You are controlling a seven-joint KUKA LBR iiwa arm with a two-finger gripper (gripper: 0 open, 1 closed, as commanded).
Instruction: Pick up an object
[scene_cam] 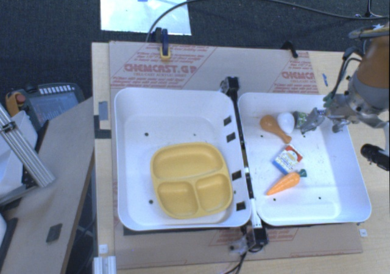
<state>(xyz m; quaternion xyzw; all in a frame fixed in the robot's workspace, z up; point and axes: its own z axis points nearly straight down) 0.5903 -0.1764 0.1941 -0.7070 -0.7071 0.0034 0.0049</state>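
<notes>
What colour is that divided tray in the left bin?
Yellow: the divided tray, seen in the camera view.

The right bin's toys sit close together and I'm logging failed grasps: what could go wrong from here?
The gripper hovers at the bin's far side beside the drumstick toy, so it might nudge it instead of grasping. The small packet lies right next to the carrot; reaching for one could push the other. The bin's right wall is close to the arm.

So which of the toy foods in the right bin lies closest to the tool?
The chicken drumstick, its white end nearly at the tool. The small packet and carrot lie farther toward the bin's front.
</notes>
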